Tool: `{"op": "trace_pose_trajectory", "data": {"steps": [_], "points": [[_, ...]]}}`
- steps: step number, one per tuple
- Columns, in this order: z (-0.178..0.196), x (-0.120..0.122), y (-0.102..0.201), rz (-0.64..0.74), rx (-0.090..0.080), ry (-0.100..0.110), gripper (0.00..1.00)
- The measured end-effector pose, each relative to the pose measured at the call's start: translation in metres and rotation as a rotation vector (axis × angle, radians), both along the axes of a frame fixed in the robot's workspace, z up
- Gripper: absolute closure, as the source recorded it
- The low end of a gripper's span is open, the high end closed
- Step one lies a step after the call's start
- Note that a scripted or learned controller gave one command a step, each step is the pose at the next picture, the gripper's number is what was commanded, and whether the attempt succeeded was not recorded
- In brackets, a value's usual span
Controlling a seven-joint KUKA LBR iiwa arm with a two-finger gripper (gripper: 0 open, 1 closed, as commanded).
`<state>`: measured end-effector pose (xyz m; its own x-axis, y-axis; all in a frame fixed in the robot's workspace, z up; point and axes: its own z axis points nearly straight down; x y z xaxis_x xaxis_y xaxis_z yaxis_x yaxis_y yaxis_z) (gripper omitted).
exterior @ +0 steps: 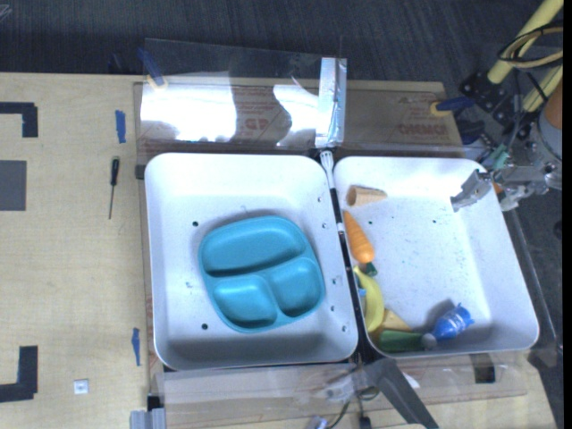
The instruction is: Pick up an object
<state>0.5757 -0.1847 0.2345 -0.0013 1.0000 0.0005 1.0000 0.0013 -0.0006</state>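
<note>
My gripper [487, 195] hovers over the right bin's [500, 266] far right corner, open, with nothing between its fingers. Along that bin's left wall lie a tan cone [365, 195], an orange carrot [359, 238] and a yellow banana [371, 299]. By the front wall sit a green piece [402, 339] and a small blue bottle [450, 322]. All of these lie well left of or in front of the gripper. A blue divided tray [259, 271] fills the middle of the left bin [170, 239].
A clear plastic sheet [232, 105] stands behind the left bin, with a metal upright [329, 101] at the divider. Yellow and black cables [527, 47] hang at the upper right. The right bin's middle floor is bare.
</note>
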Motion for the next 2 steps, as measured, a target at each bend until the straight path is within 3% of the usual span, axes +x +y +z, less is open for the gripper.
{"op": "trace_pose_trajectory", "data": {"steps": [1,2], "points": [[-0.068,-0.042,0.067,0.117,0.001,0.002,0.00],[-0.146,0.043,0.067,0.234,-0.003,-0.010,0.00]]}}
